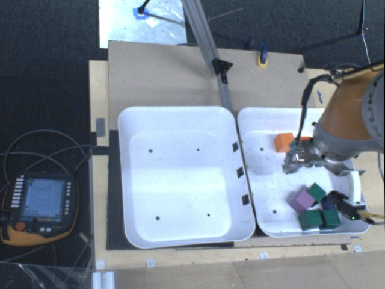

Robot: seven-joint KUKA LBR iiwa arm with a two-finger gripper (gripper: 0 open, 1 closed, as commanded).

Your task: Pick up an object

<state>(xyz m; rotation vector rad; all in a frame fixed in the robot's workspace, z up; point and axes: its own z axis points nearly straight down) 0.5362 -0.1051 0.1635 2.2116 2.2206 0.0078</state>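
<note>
Premises: a robotics laboratory or test cell. Evidence follows. A grey industrial arm with an orange band [352, 110] enters from the right of the frame. A handheld teach pendant [41, 206] with screen and coiled cable lies on dark carpet [48, 71] at lower left. The worktop [180, 71], a plain board surface, carries two shallow white bins [180, 122] set side by side at centre. A metal pole [201, 26] rises from the upper centre. Loose cabling [355, 36] runs across the upper right. Small coloured test blocks [313, 209] sit at lower right.
</note>
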